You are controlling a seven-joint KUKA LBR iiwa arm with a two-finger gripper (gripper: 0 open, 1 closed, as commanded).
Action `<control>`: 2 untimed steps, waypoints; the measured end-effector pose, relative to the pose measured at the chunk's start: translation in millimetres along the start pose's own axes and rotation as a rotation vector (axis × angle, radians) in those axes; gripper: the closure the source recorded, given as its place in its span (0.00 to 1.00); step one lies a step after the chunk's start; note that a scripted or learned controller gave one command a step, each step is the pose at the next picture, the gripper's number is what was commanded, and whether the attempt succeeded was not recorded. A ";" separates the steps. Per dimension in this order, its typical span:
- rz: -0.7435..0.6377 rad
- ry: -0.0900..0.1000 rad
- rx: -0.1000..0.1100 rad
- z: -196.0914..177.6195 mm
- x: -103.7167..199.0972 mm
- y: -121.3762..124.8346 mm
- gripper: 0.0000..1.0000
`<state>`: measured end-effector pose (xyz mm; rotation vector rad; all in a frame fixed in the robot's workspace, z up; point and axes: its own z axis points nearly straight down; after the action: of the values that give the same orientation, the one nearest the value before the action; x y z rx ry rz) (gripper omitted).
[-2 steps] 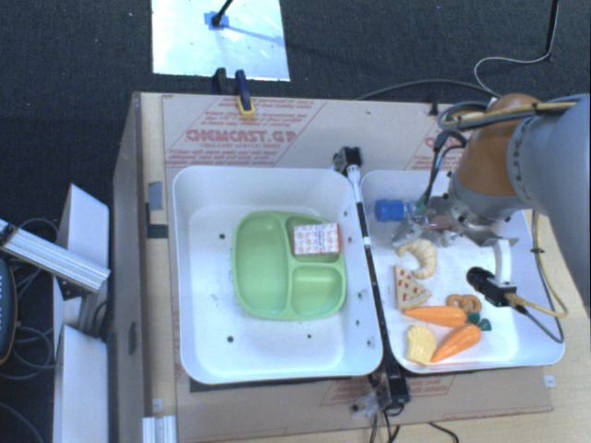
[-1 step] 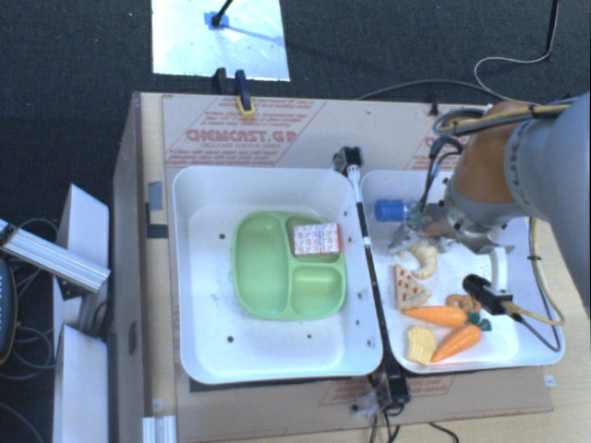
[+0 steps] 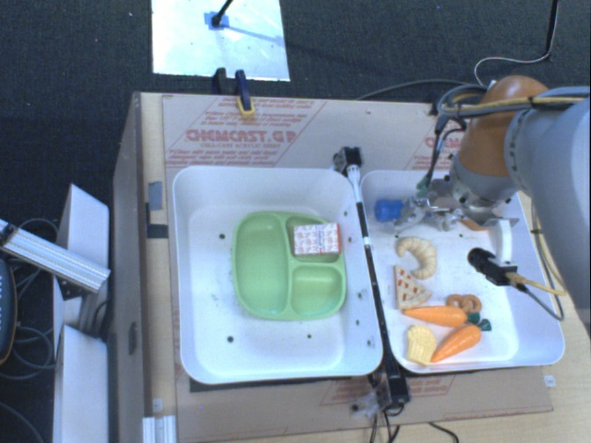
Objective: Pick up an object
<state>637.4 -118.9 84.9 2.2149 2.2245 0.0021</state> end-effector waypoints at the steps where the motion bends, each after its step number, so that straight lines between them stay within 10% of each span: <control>1: 0.003 0.001 0.001 0.5 32.8 -64.2 0.00; 2: 0.003 0.001 0.003 0.6 36.3 -93.2 0.00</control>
<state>544.0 -83.0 84.0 2.2198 2.2230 0.0001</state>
